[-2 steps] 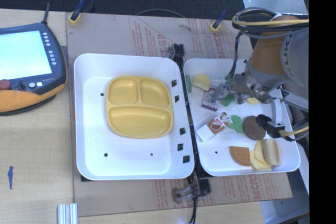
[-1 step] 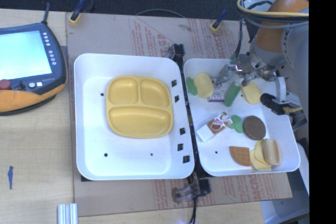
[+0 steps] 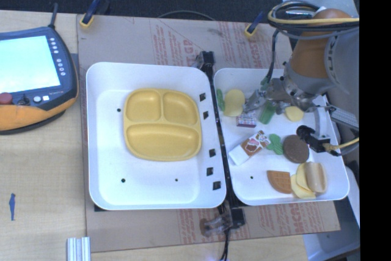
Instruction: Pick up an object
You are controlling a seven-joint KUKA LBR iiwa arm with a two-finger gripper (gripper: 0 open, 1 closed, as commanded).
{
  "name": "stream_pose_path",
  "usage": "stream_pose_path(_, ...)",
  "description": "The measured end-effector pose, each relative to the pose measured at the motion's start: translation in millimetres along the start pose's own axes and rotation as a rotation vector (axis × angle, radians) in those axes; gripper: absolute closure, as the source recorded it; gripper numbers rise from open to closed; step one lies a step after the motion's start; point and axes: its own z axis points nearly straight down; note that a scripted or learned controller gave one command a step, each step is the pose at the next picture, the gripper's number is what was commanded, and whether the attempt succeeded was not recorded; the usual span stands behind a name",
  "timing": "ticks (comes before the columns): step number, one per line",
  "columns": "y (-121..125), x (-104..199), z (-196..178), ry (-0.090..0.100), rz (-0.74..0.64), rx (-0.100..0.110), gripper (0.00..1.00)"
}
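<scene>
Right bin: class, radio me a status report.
Pincer low over right bin. Toy food pieces lie loose, none held. Divided yellow plate alone in left bin.

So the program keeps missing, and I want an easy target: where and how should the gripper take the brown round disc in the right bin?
Probably straight down from above, fingers closing across the brown disc's upper-left and lower-right edges. It lies flat, and the green piece touches its left side, so a left-right pinch looks crowded.
</scene>
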Motion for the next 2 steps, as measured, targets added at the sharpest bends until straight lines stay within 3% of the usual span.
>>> stream_pose_path(1, -60.6, 16.9, 1.8, 0.0, 0.003, -0.007, 0.0)
stream_pose_path(2, -3.3, 35.6, -23.3, 0.004, -0.005, 0.003, 0.0)
